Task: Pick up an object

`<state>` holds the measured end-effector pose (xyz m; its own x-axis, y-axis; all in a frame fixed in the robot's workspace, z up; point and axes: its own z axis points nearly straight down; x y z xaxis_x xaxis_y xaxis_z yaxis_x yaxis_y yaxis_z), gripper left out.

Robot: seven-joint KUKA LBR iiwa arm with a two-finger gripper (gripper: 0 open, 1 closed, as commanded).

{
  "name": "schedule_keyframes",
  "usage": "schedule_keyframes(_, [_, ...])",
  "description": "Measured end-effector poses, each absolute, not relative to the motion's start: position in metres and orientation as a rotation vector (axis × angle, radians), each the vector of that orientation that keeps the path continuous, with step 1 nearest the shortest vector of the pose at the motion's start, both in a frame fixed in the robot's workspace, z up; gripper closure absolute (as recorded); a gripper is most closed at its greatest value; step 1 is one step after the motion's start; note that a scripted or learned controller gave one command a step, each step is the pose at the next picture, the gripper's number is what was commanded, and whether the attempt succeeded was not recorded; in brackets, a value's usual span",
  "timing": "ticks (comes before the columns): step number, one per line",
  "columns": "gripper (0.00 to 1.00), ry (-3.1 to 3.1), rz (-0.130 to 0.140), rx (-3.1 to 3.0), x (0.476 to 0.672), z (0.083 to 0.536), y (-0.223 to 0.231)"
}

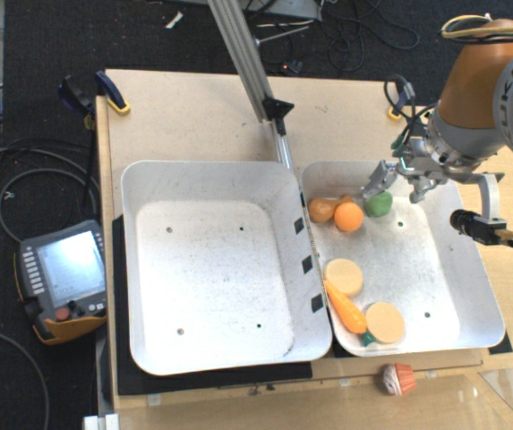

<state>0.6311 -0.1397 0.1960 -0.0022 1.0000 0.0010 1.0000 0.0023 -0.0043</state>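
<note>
Jaws (397, 179) hovering at the far end of the right bin (471, 276), just above and right of the green ball (379, 204); spread or clenched, cannot tell from this slant. Nothing seen between them. Best approach, by judgement: descend straight over the green ball, centre on it, avoid nudging the orange ball (348, 216) just left of it. Further off, nearer in the bin: yellow disc (344, 276), carrot (346, 310), tan disc (385, 322). Wrist tilted down and leftward, arm (484, 79) reaching in from the right over the table (193, 119).
</note>
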Motion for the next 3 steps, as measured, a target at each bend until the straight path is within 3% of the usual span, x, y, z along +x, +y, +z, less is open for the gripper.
schedule_keyframes(1, [0.0,-2.226,0.0,-2.218,0.632,0.199,-0.14])
schedule_keyframes(2, [0.0,-2.221,0.004,-2.218,0.634,0.155,-0.141])
schedule_keyframes(3, [0.0,-2.235,-0.026,-2.233,0.642,0.129,-0.14])
